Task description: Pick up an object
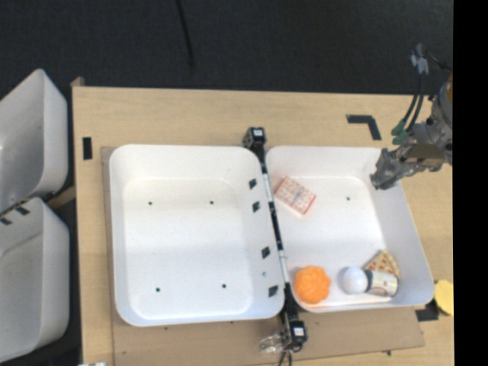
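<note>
Most of the arm was cut off at the right edge, and it could not be told how the gripper [383, 172] stood, hanging dark over the right bin's [396, 212] far right rim. The orange ball [312, 284], a white ball [353, 280] and a patterned cup [381, 273] crowded the near wall. A pink checkered packet [294, 195] lay alone in open floor. The left bin [130, 204] sat beside it on the worktop [191, 113].

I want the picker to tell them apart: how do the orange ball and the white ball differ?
The orange ball is bright orange and rough-looking; the white ball is pale and smooth. The orange ball is larger. It lies against the bin's left wall, while the white ball lies beside a cup. Both are round and lie along the near wall of the right bin.
</note>
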You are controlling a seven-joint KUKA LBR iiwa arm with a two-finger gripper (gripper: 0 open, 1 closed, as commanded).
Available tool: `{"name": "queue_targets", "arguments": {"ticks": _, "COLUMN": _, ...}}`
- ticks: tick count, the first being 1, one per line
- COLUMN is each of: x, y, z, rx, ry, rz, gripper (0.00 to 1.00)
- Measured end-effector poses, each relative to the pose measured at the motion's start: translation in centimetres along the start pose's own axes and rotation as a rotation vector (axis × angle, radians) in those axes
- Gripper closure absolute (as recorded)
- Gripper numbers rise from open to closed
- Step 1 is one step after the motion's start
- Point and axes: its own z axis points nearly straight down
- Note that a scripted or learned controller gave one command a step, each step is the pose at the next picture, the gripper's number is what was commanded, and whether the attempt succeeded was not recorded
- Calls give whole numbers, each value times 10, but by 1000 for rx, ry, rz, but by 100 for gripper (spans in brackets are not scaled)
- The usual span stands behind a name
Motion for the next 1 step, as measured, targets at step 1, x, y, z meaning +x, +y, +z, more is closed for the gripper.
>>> {"name": "queue_targets", "arguments": {"ticks": 1, "x": 68, "y": -11, "z": -60, "rx": 3, "ry": 4, "rz": -12, "gripper": 100}}
